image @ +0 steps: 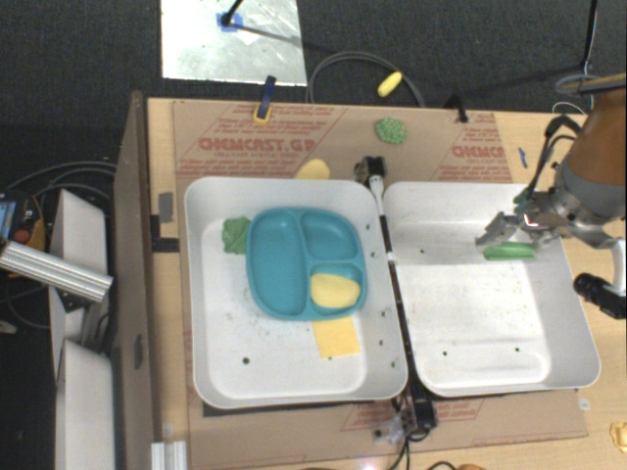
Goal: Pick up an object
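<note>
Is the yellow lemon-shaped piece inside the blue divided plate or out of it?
Inside. The yellow piece lies in the lower right compartment of the blue divided plate, within its rim, in the left bin.

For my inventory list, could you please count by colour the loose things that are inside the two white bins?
Yellow: 2, an oval piece on the blue tray, a flat square below it
Green: 2, a leafy piece left of the tray, a long piece by the tool
Blue: 1, the divided tray
Total: 5
</note>
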You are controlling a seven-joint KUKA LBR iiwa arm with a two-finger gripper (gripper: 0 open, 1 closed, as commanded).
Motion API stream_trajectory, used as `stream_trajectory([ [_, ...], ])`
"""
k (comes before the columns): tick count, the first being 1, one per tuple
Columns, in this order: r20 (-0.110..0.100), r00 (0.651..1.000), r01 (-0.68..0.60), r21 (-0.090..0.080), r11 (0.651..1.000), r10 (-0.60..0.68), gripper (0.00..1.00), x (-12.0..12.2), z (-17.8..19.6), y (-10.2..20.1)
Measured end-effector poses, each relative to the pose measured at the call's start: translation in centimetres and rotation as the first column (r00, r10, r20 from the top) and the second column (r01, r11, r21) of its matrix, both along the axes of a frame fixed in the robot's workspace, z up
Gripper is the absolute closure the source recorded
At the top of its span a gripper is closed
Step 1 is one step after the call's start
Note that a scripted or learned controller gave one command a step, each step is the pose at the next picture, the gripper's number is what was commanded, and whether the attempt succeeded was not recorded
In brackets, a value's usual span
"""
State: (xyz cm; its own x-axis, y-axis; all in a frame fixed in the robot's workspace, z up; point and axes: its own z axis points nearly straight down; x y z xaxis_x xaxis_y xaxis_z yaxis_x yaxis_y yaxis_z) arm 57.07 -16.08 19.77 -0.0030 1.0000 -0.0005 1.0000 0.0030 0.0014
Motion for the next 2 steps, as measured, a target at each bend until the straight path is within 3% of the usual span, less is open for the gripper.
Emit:
stream_trajectory([
  [1,-0.002,1.0,-0.001,-0.001,1.0,0.001,0.0,5.8,-11.9,-4.0],
  [2,0.004,1.0,-0.004,-0.002,1.0,0.004,1.0,6.0,-10.2,-3.9],
])
